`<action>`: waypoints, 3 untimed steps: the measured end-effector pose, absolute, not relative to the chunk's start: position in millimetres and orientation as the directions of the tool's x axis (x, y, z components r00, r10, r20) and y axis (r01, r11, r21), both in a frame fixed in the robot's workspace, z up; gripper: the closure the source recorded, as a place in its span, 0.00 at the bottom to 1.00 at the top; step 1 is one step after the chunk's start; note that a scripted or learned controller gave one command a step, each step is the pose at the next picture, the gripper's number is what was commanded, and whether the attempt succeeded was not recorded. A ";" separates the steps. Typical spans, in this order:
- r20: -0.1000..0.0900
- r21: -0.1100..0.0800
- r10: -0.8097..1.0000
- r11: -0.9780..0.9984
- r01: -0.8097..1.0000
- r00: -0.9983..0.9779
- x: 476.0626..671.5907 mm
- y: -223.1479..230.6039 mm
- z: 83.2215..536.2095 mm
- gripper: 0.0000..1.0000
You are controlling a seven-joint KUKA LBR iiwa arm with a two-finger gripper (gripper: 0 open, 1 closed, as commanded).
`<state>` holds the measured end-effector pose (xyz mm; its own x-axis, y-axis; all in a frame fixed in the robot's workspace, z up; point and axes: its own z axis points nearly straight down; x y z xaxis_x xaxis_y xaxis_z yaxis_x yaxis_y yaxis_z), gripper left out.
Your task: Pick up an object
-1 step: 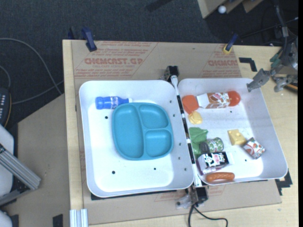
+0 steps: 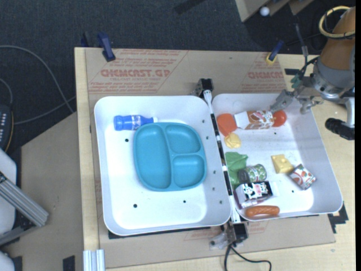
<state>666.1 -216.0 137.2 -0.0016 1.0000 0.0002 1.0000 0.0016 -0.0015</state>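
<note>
I have the gripper (image 2: pixel 294 97) hanging over the upper right corner of the right bin (image 2: pixel 324 151), the grey wrist and orange band rising behind it toward two o'clock. The picture is too coarse here for me to say how it is set, and I see nothing carried beneath it. My guess is that it sits high and at the bin's edge because it is between tries, where it can look over the whole pile.

Nearest to it, at about eight o'clock and just beside it, lies the ketchup bottle (image 2: pixel 259 119), flat on its side with its red cap pointing toward the tool. An orange ball (image 2: pixel 226 123) touches the bottle's far end, and a yellow piece (image 2: pixel 232 142) sits just below that. If I had to choose, the bottle is the likeliest pick: close, long, and free along its upper side.

Farther out, around six to seven o'clock, the rest is crowded against the bin's left and lower walls: a green item (image 2: pixel 236 164), a small can (image 2: pixel 256 173), a black-and-white carton (image 2: pixel 255 191) and a sausage (image 2: pixel 262 211). A yellow wedge (image 2: pixel 281 163) and a red-and-white packet (image 2: pixel 303 176) lie nearly touching each other at six o'clock.

Well apart at nine o'clock, the left bin (image 2: pixel 113 202) holds a blue divided plate (image 2: pixel 168 155) and a blue bottle (image 2: pixel 132 121) near its upper rim.
</note>
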 end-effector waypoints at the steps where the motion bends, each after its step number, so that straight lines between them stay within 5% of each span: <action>1: 0.000 -0.001 1.000 0.001 1.000 -0.001 599.7 -204.3 84.4 0.00; 2: 0.009 -0.006 1.000 0.001 1.000 -0.001 505.0 -220.2 83.7 0.00; 3: 0.002 -0.002 1.000 0.000 1.000 0.000 482.3 -158.3 84.2 0.00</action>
